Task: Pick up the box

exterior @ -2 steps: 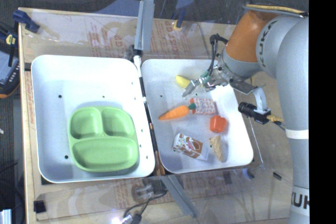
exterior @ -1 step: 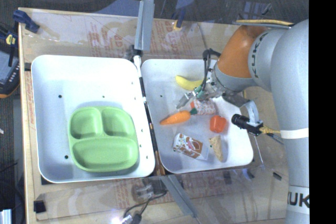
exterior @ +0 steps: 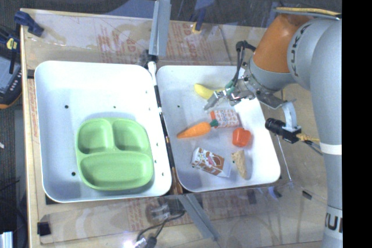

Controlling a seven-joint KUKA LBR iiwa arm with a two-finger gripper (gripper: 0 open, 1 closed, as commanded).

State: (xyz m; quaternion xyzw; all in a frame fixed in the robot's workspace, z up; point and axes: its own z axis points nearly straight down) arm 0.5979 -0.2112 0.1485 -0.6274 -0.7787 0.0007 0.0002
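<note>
- Two white bins sit side by side on the bench; the left bin (exterior: 52,125) holds a green tray (exterior: 114,154) with three compartments, lying toward its near side.
- Next, in the right bin (exterior: 180,96), a carrot (exterior: 194,130) lies near the middle, and the box (exterior: 208,161), brown and white, lies flat toward the near edge, apart from the gripper.
- Further right, a banana (exterior: 203,90), a small carton (exterior: 225,118), a red piece (exterior: 242,137) and a beige piece (exterior: 240,164).
- From the right, the arm (exterior: 302,55) reaches in; its gripper (exterior: 218,100) hangs over the carton, fingers spread, nothing between them.
</note>
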